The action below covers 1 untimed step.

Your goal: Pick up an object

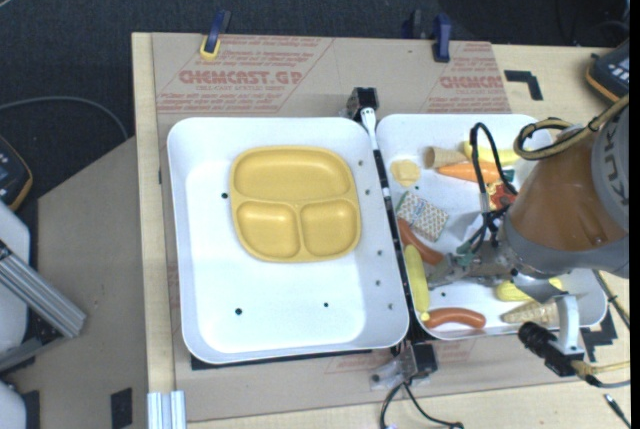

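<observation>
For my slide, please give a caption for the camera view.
KUKA arm reaches into the right bin of toy food; yellow divided plate in the left bin.

Two white bins, the left bin (200, 317) and the right bin (400, 129), sit side by side, touching, on the paper-covered surface (300, 77).

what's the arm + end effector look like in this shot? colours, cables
The arm shows a wide orange band with a grey housing above it. Black cables loop across the band towards the wrist. The end effector is dark grey metal, low among the toys; its detail is hard to make out.
</observation>
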### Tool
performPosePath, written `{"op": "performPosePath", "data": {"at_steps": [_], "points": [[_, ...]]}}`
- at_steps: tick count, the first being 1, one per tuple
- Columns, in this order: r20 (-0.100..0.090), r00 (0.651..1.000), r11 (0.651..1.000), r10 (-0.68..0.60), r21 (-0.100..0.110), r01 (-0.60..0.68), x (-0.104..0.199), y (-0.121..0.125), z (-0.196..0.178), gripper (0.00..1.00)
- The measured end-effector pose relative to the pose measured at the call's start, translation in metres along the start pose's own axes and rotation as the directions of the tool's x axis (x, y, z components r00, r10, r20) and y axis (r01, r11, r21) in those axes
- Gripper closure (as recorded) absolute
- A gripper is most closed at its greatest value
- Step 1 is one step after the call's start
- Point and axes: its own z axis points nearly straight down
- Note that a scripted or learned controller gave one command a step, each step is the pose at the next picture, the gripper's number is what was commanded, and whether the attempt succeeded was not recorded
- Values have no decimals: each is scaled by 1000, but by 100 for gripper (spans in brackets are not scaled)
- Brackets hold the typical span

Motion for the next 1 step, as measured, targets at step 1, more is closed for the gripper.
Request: {"op": "performPosePath", "data": {"at_steps": [1], "points": [[1, 1000, 1000, 2, -5, -2, 0, 1, -12, 100]]}}
